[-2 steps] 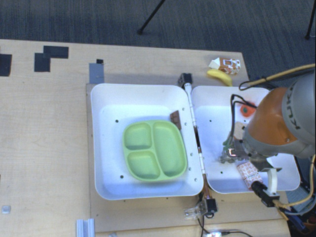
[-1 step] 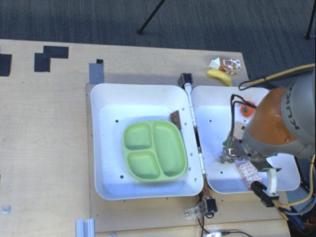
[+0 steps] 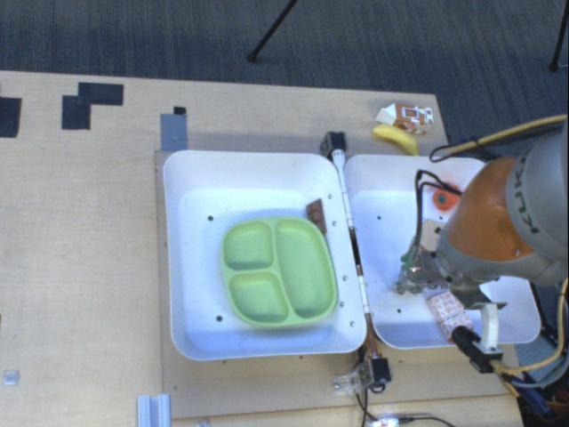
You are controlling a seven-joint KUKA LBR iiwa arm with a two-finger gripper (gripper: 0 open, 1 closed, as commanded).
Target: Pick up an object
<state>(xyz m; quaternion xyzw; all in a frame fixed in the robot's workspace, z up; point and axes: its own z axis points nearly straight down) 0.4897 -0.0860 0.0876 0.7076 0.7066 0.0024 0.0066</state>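
Arm [image 3: 516, 216] hides much of right bin [image 3: 382, 238]; edge crops arm.

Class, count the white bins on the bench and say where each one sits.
2. The left bin holds a green divided plate; the right bin sits against it, under the arm's gripper.

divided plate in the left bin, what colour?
Light green, three compartments. The divided plate shows clearly in the camera view, lying flat in the left bin.
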